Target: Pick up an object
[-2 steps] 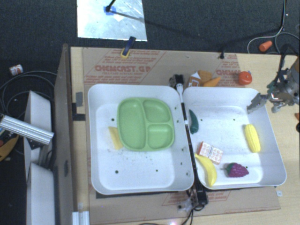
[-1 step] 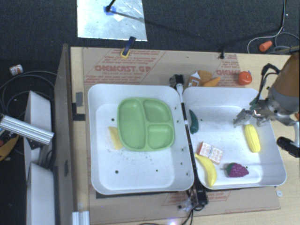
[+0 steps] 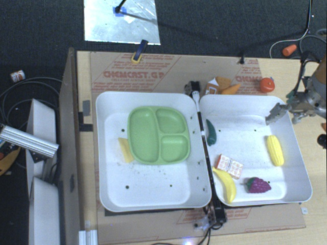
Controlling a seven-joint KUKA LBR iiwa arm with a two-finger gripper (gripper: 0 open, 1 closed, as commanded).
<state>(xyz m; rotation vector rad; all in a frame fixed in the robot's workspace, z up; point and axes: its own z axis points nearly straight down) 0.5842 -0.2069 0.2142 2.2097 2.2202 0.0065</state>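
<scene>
- Corn cob [image 3: 275,150], yellow, lies lengthwise by the right wall of the right bin [image 3: 245,114]; judged likeliest target, being nearest the pincer [image 3: 278,113].
- Pincer hangs over the right bin's upper right rim, nothing between its fingers; whether they are spread or pressed together I cannot tell.
- Right bin count: one corn cob, one banana [image 3: 226,184], one grape bunch [image 3: 258,185], one small red-and-white packet [image 3: 229,166], one dark green item [image 3: 210,131] by the dividing wall. All lie loose and apart, so each looks separately reachable.
- Left bin [image 3: 110,137]: one green divided plate [image 3: 158,136], one yellow piece [image 3: 125,149] beside it.
- Worktop [image 3: 168,70] behind the bins: one red ball [image 3: 266,84] and some orange pieces [image 3: 225,86].
</scene>
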